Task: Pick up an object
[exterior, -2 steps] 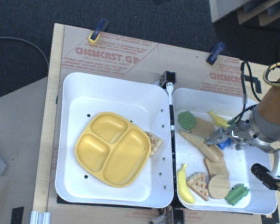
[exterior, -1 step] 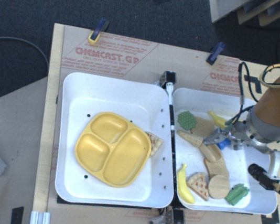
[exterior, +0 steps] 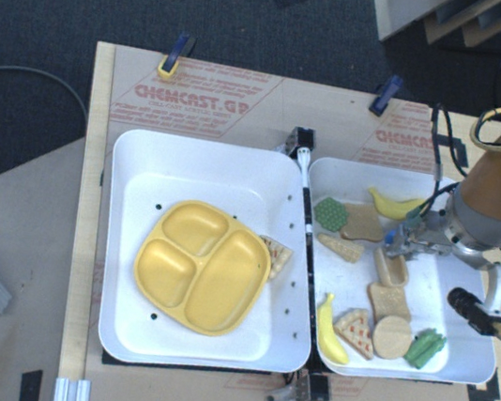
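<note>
Left bin (exterior: 123, 221): held one yellow tray (exterior: 203, 266) with three wells, roughly central, and a tan wedge (exterior: 276, 253) tucked against the tray's right edge. Broad bare floor lay all round the tray.

Divider (exterior: 303, 242): the two bins' rims met here (a poor place to descend).

Right bin (exterior: 480, 362), crowded. Taking the brown block (exterior: 389, 268) at its middle as landmark: a green round (exterior: 331, 213) up-left of it; a tan slab (exterior: 362, 222) just above-left; a pale wedge (exterior: 341, 249) to its left; a banana (exterior: 394, 206) above, near the far rim; a second banana (exterior: 331, 330) down-left, lying along the divider; a pizza slice (exterior: 357, 334) below; a tan piece (exterior: 389, 302) and a round biscuit (exterior: 390, 338) below, touching one another; a green piece (exterior: 425, 348) down-right.

Gripper (exterior: 397, 244): hung low at the block's upper end. Whether it stood wide or narrow could not be told, and no item was seen between its tips.

Step judged: descent onto a pick, nothing yet lifted. Likely target the block. The next move called for closing squarely on it, then a straight lift.

Room: neighbours pressed close below and left; open floor lay right of the block, toward the near-right rim.
</note>
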Robot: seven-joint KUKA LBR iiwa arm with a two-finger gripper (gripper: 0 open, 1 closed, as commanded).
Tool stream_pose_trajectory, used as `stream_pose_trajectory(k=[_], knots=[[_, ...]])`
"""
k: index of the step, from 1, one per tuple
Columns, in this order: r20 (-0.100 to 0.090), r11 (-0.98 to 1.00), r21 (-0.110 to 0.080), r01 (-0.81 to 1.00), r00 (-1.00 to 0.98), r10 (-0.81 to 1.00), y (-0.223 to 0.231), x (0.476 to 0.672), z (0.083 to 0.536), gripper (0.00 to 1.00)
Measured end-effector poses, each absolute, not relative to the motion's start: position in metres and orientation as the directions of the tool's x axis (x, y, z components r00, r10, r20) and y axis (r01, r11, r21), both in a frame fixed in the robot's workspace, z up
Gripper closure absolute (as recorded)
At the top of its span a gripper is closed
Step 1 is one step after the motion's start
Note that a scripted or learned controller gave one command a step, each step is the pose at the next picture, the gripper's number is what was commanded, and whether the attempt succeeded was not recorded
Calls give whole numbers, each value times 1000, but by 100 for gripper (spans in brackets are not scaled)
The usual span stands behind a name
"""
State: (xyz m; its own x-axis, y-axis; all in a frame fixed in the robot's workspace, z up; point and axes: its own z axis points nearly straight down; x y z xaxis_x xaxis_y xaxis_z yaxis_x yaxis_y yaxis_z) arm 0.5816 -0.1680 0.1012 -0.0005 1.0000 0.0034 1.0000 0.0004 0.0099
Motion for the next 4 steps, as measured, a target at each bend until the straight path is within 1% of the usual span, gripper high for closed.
stream_pose_trajectory(k=[1,3,4], knots=[[-2,-1,4,1000,1,1000,-174,578,146,100],[-3,1,6,1000,-1,1000,-176,584,227,100],[3,5,-2,1000,-5,1000,-119,566,236,100]])
